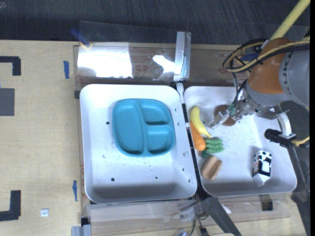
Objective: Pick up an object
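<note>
Two bins: two white bins sit side by side on the bench, the left bin and the right bin.
Left bin: it holds a blue plate with three parts, lying flat near the middle.
Wall between bins: the toys in the right bin lie just beside this wall.
Banana: a yellow banana lies at the left side of the right bin, pointing up and down.
Carrot: an orange carrot touches the low end of the banana.
Green thing: a small bumpy green toy sits just right of the carrot, touching it.
Brown block: a tan, round-ended piece lies below the green toy.
Black and white toy: a small black and white thing sits near the right side of the right bin, well apart from the other toys.
Arm: the grey arm with its orange band reaches in from the right.
Claw: the gripper is low over the top part of the right bin, right of the banana and apart from it.
Claw state: too blurry here to tell if it is wide or narrow.
Brown spot: something dark brown shows right at the claw tip; I cannot tell if the claw holds it.
</note>
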Controlling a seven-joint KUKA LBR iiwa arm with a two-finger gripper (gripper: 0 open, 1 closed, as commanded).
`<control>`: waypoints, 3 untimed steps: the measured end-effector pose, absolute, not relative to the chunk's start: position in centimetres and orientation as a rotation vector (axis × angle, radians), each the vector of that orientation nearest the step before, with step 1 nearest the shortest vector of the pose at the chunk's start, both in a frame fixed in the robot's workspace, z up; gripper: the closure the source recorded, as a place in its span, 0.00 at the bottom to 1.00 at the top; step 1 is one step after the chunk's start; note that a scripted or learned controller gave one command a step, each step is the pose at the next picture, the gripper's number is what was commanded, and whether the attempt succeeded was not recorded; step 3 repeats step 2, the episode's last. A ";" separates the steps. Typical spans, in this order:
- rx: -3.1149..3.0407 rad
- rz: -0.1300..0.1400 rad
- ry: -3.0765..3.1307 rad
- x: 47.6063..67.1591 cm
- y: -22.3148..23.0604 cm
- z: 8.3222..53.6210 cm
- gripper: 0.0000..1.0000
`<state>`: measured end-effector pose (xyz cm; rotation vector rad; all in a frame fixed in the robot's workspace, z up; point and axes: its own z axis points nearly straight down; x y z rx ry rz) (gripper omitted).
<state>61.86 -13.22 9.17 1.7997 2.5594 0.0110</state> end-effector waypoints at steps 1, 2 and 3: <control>1.792 0.014 2.551 62.2 -13.4 10.4 1.00; 1.977 0.006 2.436 61.0 -6.6 18.6 1.00; 1.977 0.006 2.436 61.0 -6.6 18.6 1.00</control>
